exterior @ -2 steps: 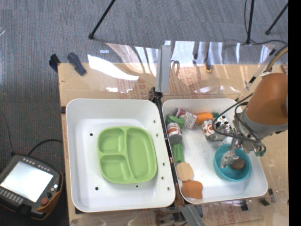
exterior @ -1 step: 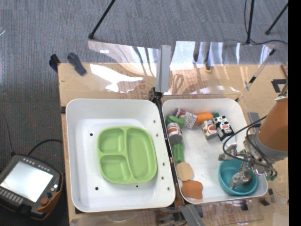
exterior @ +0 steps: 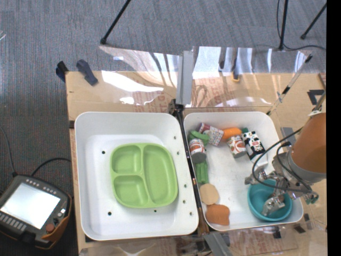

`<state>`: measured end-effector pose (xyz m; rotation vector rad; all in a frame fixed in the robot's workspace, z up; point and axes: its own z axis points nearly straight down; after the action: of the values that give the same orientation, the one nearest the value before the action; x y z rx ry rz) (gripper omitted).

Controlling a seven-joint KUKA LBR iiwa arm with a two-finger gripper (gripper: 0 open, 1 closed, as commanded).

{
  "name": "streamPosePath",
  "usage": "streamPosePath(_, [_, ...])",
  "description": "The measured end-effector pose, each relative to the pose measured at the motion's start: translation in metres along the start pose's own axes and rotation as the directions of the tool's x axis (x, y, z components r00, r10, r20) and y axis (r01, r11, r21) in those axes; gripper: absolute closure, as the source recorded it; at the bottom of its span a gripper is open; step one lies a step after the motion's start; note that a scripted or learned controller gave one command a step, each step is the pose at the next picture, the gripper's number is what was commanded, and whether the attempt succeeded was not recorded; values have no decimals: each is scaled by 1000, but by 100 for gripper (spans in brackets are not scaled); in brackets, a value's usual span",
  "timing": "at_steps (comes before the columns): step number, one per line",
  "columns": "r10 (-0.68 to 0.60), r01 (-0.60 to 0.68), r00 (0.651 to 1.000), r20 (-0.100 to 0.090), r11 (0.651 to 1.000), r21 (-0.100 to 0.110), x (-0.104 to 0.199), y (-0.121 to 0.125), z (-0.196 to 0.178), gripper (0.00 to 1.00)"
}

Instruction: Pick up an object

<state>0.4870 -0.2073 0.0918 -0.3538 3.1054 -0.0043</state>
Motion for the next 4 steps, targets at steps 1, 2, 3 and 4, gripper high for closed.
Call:
streamPosePath(1, [-165, 165, 986, -6, 986, -4, -6, -1, 0, 0])
streamPosePath(2, [-350, 350, 937, -10, 937, -12, -50, 73, 5, 0])
streamPosePath(3, [-246, 246, 969, -13, 969, -10, -19, 36, 5, 0])
streamPosePath(4, [-368, 368, 930, 6, 930, -8, -6, 4, 2, 0])
